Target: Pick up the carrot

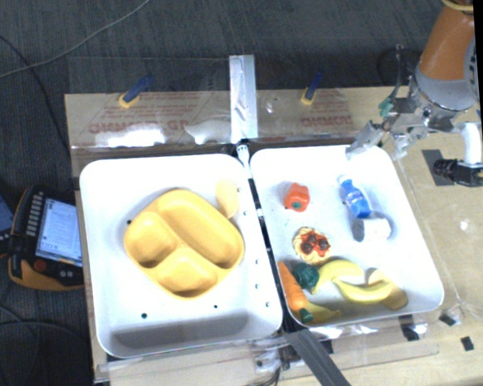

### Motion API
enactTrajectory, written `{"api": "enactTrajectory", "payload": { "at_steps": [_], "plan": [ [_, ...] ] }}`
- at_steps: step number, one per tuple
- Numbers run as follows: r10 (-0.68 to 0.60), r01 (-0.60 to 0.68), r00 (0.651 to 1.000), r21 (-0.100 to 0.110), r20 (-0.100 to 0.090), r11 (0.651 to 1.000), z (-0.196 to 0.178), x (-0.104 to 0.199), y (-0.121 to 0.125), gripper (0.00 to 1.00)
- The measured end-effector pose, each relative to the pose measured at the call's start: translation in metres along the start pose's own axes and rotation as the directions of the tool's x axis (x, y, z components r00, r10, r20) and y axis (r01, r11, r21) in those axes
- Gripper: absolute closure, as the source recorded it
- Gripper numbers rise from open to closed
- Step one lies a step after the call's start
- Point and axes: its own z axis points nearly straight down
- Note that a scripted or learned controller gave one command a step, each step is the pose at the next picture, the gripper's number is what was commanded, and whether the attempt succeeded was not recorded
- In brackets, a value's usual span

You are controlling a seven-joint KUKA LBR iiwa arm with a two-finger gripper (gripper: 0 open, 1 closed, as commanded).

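Two shallow white plastic bins sit side by side on a bench, the left bin [110, 323] carrying a large yellow divided plastic tray [183, 242] with a small pale oblong piece [226, 197] just beside its upper right edge, the right bin [410, 216] carrying a scatter of toy food. The grey KUKA arm with its orange band [446, 39] hangs at the upper right, beyond the far right corner of the right bin, its two-finger gripper [378, 135] over the bin's rim and well apart from the target; whether the claw is released or clenched cannot be told at this angle, and nothing shows between its fingers. In the right bin lie yellow plastic bananas [361, 285] along the near side, a blue-and-white small bottle [356, 200], a round biscuit with red topping [312, 242] and an orange-red toy pepper [297, 197]. The slim orange toy carrot [293, 292] lies at the near left corner of the right bin, against the dividing wall and touching a green-ended piece by the bananas. By this showing the pick has not begun: approach, descent, grasp and lift all appear to remain.
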Motion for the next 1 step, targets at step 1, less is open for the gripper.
{"api": "enactTrajectory", "payload": {
  "at_steps": [1],
  "plan": [
    [-0.335, 0.335, 0.942, -0.002, 0.0, 0.942, 0.1232, 0.0249, -0.0543, 0.0]
  ]
}}
